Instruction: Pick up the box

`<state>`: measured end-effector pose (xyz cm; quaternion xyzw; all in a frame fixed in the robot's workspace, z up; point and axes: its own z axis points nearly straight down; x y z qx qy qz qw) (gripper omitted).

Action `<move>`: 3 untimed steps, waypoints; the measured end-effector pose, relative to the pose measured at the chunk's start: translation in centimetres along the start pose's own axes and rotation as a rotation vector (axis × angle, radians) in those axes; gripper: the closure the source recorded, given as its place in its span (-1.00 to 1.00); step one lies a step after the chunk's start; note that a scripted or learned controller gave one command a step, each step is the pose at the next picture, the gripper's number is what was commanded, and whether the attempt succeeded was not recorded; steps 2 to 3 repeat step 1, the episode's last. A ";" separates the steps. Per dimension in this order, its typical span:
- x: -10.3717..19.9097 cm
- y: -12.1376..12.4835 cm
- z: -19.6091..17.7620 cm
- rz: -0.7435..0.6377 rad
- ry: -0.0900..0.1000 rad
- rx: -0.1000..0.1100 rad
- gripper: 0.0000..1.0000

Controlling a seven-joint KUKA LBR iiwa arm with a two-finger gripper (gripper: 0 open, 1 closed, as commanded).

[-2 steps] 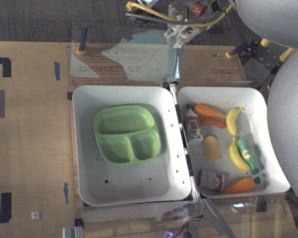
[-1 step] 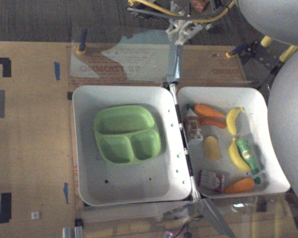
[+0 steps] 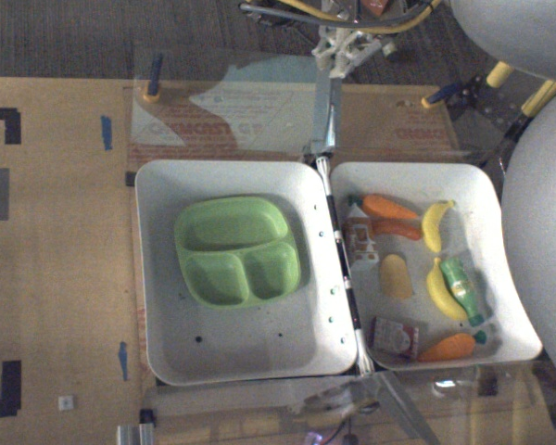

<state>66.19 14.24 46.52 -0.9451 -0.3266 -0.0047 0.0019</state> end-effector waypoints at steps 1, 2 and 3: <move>0.0 0.1 -1.0 0.002 0.003 0.000 1.00; 0.0 0.1 -1.0 0.002 0.003 0.000 1.00; 0.0 0.1 -1.0 0.002 0.003 0.000 1.00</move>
